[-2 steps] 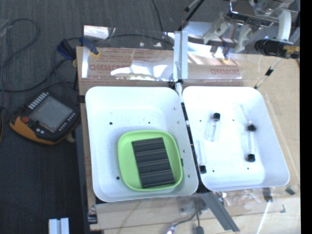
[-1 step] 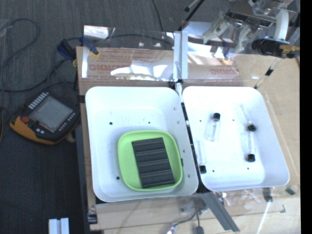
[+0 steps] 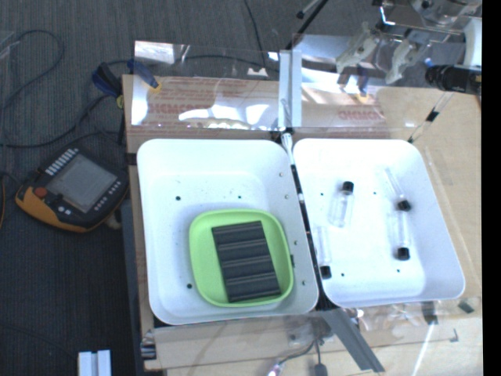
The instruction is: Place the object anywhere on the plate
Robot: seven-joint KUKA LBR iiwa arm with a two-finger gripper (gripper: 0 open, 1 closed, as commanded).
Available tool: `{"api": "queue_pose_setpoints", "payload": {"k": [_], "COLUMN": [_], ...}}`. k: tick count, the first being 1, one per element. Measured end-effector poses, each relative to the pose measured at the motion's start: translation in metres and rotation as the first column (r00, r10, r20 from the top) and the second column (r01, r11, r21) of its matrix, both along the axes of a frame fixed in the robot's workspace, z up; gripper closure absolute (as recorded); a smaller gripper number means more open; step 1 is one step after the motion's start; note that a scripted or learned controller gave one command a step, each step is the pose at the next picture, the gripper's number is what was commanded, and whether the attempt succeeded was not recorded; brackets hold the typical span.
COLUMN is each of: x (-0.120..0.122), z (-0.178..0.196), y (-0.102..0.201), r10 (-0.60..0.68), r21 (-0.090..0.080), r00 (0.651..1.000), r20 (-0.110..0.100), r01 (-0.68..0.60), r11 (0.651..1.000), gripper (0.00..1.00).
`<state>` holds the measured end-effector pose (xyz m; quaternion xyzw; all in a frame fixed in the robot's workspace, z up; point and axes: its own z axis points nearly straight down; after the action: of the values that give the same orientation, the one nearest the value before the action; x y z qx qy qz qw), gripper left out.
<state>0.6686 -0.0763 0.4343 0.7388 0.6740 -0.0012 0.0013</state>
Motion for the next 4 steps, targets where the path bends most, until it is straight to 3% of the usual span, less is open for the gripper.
{"api": "queue_pose_setpoints", "payload": {"k": [1,2,3,4], "x": [0.000,0.000,0.000,0.000], "z": [0.000,-0.093,0.000,-0.001], "y": [0.010,0.010,0.064,0.092], "r10": [-0.003,-0.064,-0.042,-0.082], "r21": [0.000,0.001,0.004,0.004], "r00": [1.000,0.998,0.999,0.997], "r20": [-0.001,-0.002,0.001,-0.001], "r01": [0.003,0.064,0.042,0.082], "r11": [1.000,0.998,0.999,0.997], "gripper": [0.00,0.00,0.00,0.00]}}
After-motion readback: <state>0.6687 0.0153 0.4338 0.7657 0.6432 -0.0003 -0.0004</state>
